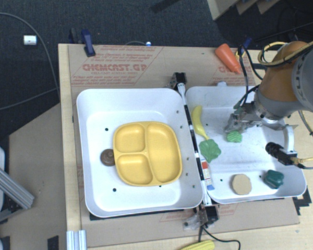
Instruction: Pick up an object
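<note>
Dark carpet is seen around a brown board bench [120,66] on which two shallow white bins are set side by side. The arm [292,77], grey with an orange band, is reached in from the right, and the gripper [239,123] is lowered into the right bin [219,100]. Whether its fingers are apart or together cannot be told from this angle. A small light-green object [233,136] is found directly below the gripper tip, touching it or very nearly so (contact cannot be confirmed), and it is not seen between the fingers.

Positions relative to the gripper:
- yellow banana-shaped piece [198,122]: to the left, beside the bin's left wall
- larger green leafy piece [210,150]: down and to the left, just below the banana's lower end
- round tan disc [241,184]: well below, near the bin's front edge
- dark teal object [274,178]: down and to the right, beside the disc
- orange carrot-like item [228,58]: above, outside the bin on the board

In the left bin [94,108], well to the gripper's left, a yellow compartment tray [146,153] is laid, with a small brown round piece [108,157] touching its left edge
</note>
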`<state>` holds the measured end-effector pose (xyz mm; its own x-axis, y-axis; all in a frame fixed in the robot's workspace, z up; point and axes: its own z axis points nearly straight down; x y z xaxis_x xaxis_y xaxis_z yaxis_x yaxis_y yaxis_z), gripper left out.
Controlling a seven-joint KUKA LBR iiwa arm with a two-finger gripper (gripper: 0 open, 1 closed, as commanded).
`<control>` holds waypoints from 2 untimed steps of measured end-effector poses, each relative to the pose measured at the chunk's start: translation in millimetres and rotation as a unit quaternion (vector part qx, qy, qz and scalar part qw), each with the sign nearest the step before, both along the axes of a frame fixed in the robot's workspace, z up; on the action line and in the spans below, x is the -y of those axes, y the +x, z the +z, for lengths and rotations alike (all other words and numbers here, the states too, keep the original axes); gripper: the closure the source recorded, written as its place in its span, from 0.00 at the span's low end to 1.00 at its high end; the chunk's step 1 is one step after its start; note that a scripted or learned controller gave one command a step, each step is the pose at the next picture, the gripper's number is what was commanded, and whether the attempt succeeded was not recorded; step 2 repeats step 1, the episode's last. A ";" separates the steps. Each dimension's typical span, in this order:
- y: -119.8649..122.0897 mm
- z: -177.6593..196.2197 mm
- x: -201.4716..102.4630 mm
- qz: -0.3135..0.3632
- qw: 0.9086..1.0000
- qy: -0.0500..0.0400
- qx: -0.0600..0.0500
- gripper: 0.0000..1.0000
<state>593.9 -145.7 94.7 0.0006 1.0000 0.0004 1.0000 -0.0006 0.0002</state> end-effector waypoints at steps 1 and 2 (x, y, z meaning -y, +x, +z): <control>-40.0 90.1 -84.2 0.001 1.000 0.000 0.000 1.00; -40.0 90.1 -84.2 0.001 1.000 0.000 0.000 1.00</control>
